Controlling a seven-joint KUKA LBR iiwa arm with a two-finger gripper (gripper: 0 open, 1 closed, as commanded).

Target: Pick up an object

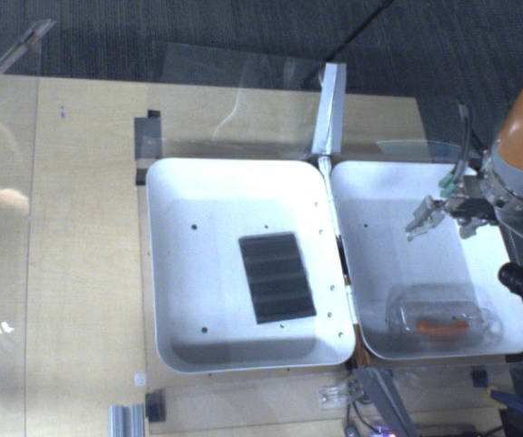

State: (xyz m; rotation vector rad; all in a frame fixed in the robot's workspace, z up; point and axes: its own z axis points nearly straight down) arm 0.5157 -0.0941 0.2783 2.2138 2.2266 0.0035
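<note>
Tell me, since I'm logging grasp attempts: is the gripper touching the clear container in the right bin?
Apart. The camera view shows the gripper well above the clear container, with bare white floor of the right bin between them.

Left bin (pixel 165 244): dark ribbed slab (pixel 277 278) lying flat, about center. Right bin (pixel 370 189): clear plastic case (pixel 440 318) with something orange inside, near front edge. Gripper (pixel 443 215) above right bin, behind the case, nothing visibly between fingers.
</note>
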